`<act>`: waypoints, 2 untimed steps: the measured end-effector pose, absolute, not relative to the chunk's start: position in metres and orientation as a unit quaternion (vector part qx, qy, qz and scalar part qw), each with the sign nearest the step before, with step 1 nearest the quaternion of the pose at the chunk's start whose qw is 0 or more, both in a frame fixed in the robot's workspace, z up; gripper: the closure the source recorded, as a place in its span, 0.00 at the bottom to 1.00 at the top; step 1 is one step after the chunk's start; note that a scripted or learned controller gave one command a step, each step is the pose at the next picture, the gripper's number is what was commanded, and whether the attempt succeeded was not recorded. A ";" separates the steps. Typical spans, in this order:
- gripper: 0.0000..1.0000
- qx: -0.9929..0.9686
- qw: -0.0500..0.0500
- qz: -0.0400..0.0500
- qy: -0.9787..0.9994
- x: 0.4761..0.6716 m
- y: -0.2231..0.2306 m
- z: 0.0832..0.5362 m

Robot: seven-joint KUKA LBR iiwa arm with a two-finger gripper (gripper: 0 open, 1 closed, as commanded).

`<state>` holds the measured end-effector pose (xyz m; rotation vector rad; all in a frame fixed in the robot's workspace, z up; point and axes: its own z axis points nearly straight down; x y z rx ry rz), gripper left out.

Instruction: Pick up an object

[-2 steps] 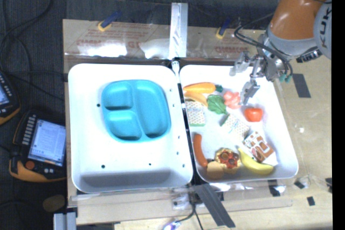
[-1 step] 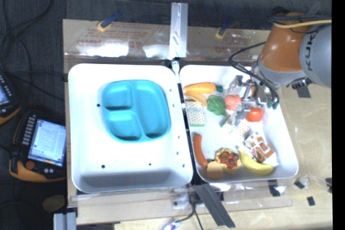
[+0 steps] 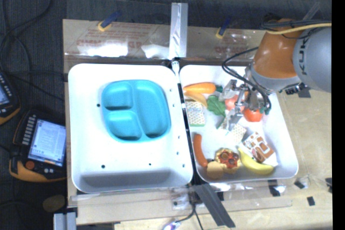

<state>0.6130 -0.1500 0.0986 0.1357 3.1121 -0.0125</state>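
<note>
The right bin (image 3: 283, 137) holds several toy foods. An orange carrot (image 3: 199, 87) lies at its far left, with a green leafy piece (image 3: 216, 105) and a pale checked cracker (image 3: 195, 114) just below. A red tomato (image 3: 253, 114) sits mid-right. Toward the front are a brown sausage (image 3: 199, 149), a small pizza (image 3: 227, 158), a banana (image 3: 256, 164) and a printed box (image 3: 257, 144). My gripper (image 3: 233, 105) is down in the bin between the green piece and the tomato, with something small and red right by it. The wrist hides what lies beneath.
The left bin (image 3: 86, 164) carries a blue divided plate (image 3: 135, 109) at its middle. A raised wall (image 3: 180, 116) separates the two bins. The arm's orange band (image 3: 275, 59) hangs over the right bin's far right corner. Cables loop near the wrist.
</note>
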 end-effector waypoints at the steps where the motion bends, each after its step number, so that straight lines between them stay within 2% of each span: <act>1: 0.00 0.120 -0.009 -0.004 0.993 0.661 -0.136 0.097; 2: 0.00 0.043 0.002 -0.001 0.999 0.650 -0.092 0.185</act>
